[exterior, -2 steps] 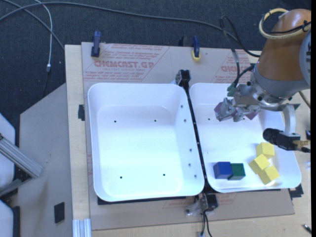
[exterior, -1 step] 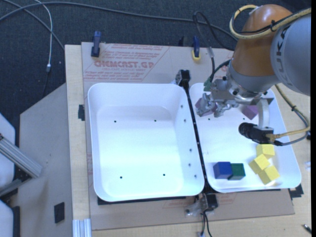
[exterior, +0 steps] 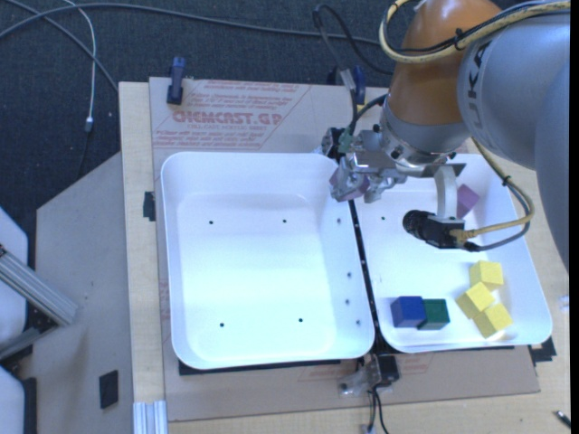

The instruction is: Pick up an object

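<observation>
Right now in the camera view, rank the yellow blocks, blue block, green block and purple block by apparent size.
1. Yellow blocks, a joined cluster.
2. Blue block.
3. Green block, nearly alike with blue.
Purple block: partly hidden, unranked.

My arm [exterior: 525, 70]: grey casing, glossy orange band [exterior: 443, 39] above the wrist. Yellow cable [exterior: 403, 12] loops over the top, black ones trail off. Gripper [exterior: 360, 181] is bare grey metal, black fittings.

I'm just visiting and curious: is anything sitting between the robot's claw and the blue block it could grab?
Nothing visible stands in the way. The gripper hangs over the right bin's upper left corner; bare white floor lies between it and the blue block. The green block touches the blue one's far side.
</observation>
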Tool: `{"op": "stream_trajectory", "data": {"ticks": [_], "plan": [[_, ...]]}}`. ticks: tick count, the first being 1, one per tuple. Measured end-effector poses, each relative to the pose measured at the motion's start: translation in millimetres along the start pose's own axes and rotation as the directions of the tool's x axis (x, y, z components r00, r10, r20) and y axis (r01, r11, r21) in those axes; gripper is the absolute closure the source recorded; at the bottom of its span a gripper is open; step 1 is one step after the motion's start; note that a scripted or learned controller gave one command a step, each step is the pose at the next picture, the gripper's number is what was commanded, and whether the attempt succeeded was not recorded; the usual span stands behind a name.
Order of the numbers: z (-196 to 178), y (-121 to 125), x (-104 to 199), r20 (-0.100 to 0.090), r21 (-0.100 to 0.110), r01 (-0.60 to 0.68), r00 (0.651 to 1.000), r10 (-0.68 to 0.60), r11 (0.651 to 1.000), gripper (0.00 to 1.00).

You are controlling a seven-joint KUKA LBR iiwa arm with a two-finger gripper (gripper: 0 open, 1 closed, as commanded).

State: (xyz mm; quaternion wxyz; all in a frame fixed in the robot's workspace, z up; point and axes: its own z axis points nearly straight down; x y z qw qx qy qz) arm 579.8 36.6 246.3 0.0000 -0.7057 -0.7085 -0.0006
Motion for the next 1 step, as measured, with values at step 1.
{"op": "stream_trajectory", "data": {"ticks": [1], "plan": [[11.9,24.4,43.0,0.000,0.001,-0.001,1.000,0.001,1.000,1.00]]}}
